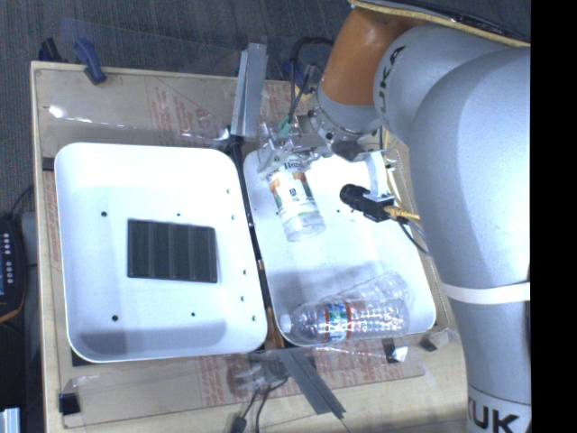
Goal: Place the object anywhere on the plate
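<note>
A dark ribbed rectangular plate [172,250] lies flat in the middle of the left bin [81,179]. My gripper [287,154] is over the far end of the right bin [410,242], close to the divider between the bins. It is shut on the top end of a small white bottle [297,204] with an orange and green label. The bottle slants down and toward the front from the fingers [270,156]. A black part of the wrist [365,202] juts out just right of the bottle.
A clear plastic water bottle [353,313] with a blue and red label lies on its side along the right bin's front wall. The big grey arm [469,152] covers the right side of that bin. Clamps and metal brackets [247,88] stand at the bench edges.
</note>
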Robot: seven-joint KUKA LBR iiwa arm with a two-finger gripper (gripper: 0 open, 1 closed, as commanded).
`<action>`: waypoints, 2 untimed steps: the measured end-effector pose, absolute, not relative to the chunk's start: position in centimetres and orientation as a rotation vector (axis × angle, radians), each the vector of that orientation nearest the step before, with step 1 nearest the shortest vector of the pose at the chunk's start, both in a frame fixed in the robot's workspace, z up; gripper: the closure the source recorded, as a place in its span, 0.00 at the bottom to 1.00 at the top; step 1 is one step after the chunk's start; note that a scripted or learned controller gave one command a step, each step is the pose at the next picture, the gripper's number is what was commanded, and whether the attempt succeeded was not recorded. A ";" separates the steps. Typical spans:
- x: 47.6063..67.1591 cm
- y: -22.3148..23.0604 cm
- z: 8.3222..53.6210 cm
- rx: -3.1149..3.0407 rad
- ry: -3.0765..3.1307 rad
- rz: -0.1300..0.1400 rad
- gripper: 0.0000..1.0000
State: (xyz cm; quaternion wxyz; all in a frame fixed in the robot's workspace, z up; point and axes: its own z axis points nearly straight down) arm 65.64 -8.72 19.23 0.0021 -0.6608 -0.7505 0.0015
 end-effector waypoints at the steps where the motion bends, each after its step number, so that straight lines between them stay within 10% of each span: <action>1: 60.9 0.0 19.1 -1.776 -2.585 0.006 1.00; 2: 54.9 7.1 19.1 -1.625 -2.685 0.005 1.00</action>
